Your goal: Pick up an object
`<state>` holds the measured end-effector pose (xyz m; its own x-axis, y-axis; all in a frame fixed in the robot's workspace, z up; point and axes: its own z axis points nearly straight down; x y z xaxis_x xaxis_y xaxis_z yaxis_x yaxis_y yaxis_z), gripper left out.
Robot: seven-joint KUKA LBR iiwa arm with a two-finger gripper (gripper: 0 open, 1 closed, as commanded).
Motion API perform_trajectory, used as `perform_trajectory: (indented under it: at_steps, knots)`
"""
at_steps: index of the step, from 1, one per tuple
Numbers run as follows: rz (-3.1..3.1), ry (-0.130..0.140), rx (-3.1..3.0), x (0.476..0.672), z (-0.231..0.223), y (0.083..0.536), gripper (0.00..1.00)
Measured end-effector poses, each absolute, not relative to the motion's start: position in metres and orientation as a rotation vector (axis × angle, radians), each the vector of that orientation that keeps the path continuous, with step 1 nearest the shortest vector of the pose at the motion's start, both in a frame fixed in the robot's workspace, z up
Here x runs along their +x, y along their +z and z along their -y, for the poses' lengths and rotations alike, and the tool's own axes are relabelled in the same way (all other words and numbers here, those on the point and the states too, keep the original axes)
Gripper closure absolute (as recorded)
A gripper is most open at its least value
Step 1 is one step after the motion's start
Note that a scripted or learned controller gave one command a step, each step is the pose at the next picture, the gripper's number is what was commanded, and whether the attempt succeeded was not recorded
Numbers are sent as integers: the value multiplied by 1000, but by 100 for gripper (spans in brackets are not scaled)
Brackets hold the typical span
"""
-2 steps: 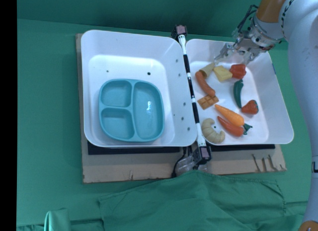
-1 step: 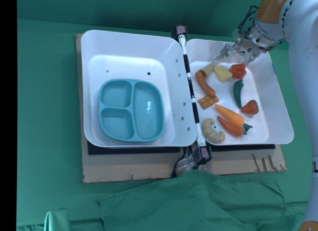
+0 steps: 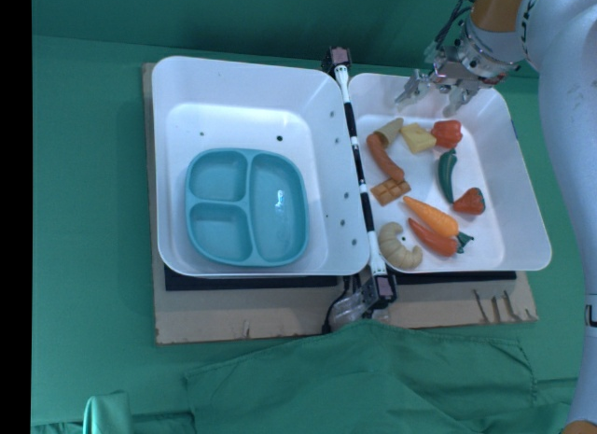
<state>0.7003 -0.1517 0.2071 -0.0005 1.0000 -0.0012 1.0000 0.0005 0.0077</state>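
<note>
The right bin (image 3: 522,227) holds several toy foods: a sausage (image 3: 384,156), a yellow cheese wedge (image 3: 417,137), a red pepper (image 3: 448,132), a green chili (image 3: 448,175), a strawberry (image 3: 470,202), a waffle (image 3: 390,189), two carrots (image 3: 431,217), and a croissant (image 3: 399,246). My gripper (image 3: 435,91) hangs over the bin's far edge, above the cheese and red pepper. Its fingers are spread open with nothing between them.
The left bin (image 3: 187,87) contains a teal divided plate (image 3: 246,206). A black-and-white hinge strip (image 3: 358,166) runs between the bins. Green cloth (image 3: 354,385) covers the front of the bench. The grey arm (image 3: 564,96) comes down along the right side.
</note>
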Motion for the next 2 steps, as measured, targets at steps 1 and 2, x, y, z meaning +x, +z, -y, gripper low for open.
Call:
perform_trajectory:
  at_steps: [1, 2]
  knots:
    - [-2246, 16, 2229, 702, 178, 186, 0]
    - [-2234, 13, 2223, 697, 180, 184, 0]
